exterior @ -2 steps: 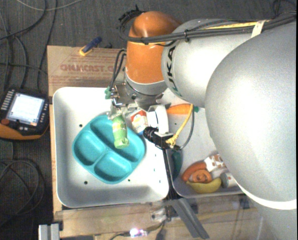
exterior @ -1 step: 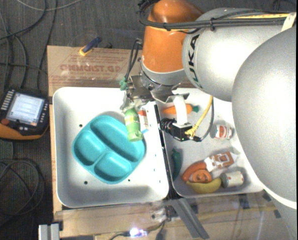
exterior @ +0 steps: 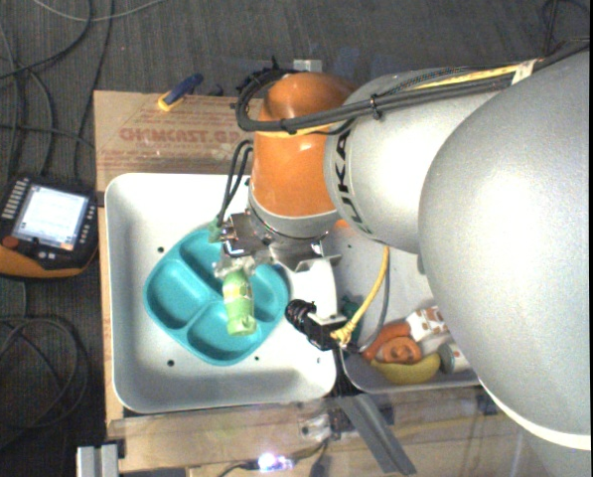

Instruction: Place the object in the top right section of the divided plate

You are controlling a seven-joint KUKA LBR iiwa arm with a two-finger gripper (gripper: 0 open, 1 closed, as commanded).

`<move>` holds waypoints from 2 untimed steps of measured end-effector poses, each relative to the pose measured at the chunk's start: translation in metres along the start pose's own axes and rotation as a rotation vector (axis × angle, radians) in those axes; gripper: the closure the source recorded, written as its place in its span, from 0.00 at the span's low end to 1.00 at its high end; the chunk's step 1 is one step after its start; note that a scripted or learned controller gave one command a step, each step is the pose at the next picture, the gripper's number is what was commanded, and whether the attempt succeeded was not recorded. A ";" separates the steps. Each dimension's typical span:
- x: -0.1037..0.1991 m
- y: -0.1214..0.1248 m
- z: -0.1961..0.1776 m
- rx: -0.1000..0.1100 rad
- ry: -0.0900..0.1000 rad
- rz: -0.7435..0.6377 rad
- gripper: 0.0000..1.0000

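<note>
Lying over the teal divided plate (exterior: 182,291) in the left bin (exterior: 127,366), a pale green object (exterior: 238,306) is hanging just below the gripper (exterior: 235,271); whether the fingers are clamping it is unclear.

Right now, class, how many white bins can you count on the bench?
2. One white bin lies on the left and holds the teal divided plate. The second bin lies to its right, largely hidden under the arm, so more of it may be covered.
</note>
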State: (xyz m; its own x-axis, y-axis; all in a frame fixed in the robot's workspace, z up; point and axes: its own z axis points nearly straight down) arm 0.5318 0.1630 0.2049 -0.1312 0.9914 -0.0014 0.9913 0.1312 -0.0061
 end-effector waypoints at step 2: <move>0.031 -0.023 -0.146 -0.005 -0.002 0.049 0.00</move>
State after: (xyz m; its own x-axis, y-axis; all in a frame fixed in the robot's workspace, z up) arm 0.5062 0.1906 0.3508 -0.0820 0.9966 -0.0039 0.9966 0.0820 -0.0011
